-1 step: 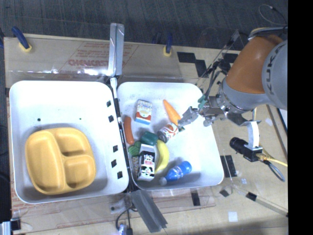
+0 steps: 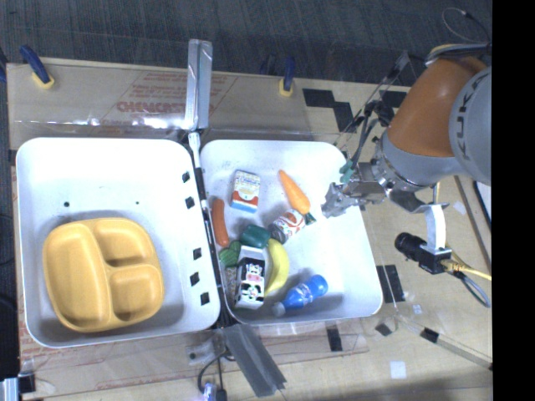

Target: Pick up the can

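The can [image 2: 288, 223] is seen lying tilted near the middle of the right bin [image 2: 355, 261], just below the carrot [image 2: 293, 190] and touching the green item [image 2: 254, 236] beside it. The gripper [image 2: 336, 200] is positioned over the bin's right edge, apart from the can, and nothing is seen between its fingers; whether they are spread or pressed together cannot be told. A banana [image 2: 278, 266] and a blue bottle [image 2: 303, 292] are placed toward the bin's near edge. A yellow divided tray [image 2: 102, 270] is found in the left bin [image 2: 50, 161].
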Robot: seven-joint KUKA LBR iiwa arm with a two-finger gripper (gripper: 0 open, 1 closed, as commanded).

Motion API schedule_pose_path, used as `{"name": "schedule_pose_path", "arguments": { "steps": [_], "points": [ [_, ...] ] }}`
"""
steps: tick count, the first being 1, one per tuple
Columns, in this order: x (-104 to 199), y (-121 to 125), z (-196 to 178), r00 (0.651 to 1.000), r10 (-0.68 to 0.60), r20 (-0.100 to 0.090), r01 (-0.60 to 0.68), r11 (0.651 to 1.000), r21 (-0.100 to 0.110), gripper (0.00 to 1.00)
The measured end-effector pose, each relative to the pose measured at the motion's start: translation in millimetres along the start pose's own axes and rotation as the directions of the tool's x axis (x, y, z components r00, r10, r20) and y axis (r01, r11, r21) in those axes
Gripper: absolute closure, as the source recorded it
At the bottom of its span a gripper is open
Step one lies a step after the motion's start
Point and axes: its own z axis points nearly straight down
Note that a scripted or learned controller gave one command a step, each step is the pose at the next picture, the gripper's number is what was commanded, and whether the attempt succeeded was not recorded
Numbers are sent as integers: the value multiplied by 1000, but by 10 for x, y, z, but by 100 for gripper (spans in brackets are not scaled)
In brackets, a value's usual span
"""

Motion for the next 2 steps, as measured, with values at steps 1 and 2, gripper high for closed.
{"name": "schedule_pose_path", "arguments": {
  "steps": [1, 2],
  "points": [
    [-1, 0, -1, 1000, 0, 0, 0, 1000, 0, 0],
    [317, 48, 969, 998, 62, 2, -62, 998, -7, 0]
  ]
}}
